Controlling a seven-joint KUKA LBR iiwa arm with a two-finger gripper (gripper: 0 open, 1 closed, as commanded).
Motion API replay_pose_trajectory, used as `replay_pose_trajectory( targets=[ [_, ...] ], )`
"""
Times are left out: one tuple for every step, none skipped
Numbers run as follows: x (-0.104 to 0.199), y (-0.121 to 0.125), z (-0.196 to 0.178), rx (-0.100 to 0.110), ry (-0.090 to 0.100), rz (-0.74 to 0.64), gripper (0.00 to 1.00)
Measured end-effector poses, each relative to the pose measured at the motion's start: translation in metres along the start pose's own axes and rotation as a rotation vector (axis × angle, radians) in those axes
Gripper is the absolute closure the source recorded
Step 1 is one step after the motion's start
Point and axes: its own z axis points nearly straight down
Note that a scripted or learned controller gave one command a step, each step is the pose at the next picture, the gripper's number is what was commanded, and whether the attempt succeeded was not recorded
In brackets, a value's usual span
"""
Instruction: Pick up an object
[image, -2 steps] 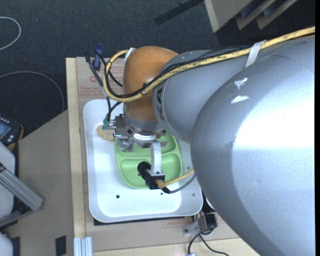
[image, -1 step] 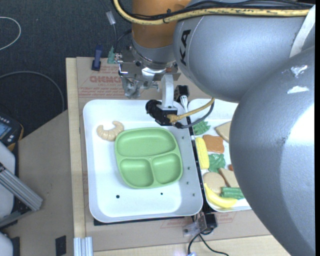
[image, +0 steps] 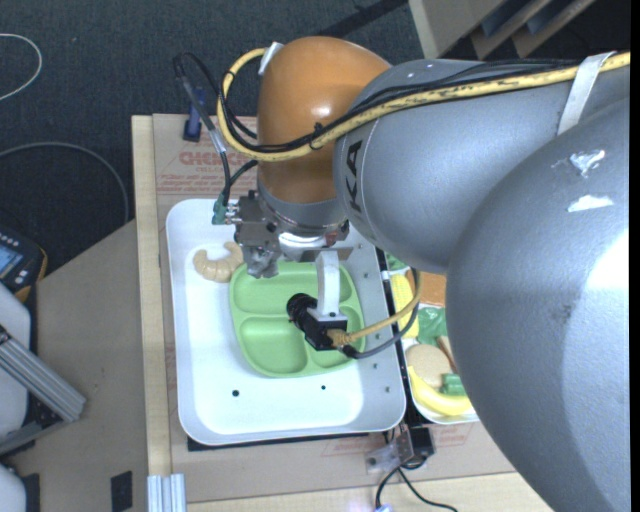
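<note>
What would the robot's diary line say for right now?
arm: over left bin | end effector: above green tray | beside: beige piece | held: nothing seen

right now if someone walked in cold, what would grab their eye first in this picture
The big grey arm fills the right side, and its orange band sits high in the middle, above the left bin. Below it, a green divided tray lies in that white bin, with the gripper hanging over it. A pale curled piece rests just left of the tray.
</note>
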Motion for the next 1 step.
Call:
replay_pose_trajectory(
  targets=[
    [-0.0208,-0.0729,-0.0068,-0.005,0.001,0.001,1.0]
  ],
)
